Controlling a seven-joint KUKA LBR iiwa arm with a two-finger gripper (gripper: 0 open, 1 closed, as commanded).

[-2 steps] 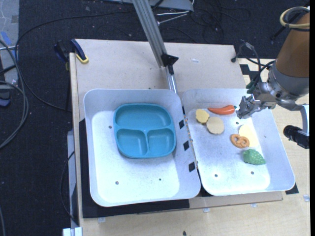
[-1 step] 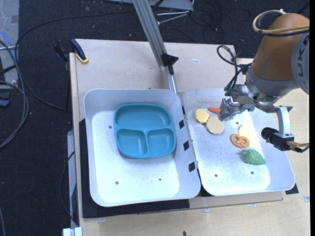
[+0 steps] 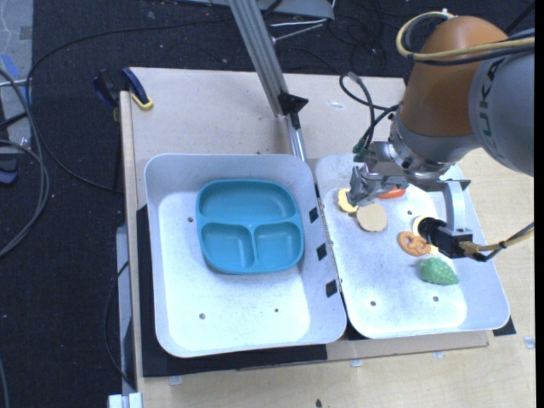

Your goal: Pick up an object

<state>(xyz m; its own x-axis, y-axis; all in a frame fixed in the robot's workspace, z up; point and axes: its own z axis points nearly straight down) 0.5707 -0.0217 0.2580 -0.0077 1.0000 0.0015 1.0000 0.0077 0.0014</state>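
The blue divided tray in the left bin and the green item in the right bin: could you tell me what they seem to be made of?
The blue divided tray looks like moulded plastic: one even colour, rounded compartment walls, a soft sheen. The green item has a bumpy, matt surface, perhaps a plastic or rubbery toy vegetable; the view leaves that open.

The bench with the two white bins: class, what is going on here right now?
A grey arm reaches in from the right, its gripper low in the right bin above a round tan piece and a yellow piece. A pretzel-like piece and a green piece lie nearby. The left bin holds a blue divided plate. Nothing looks lifted yet.
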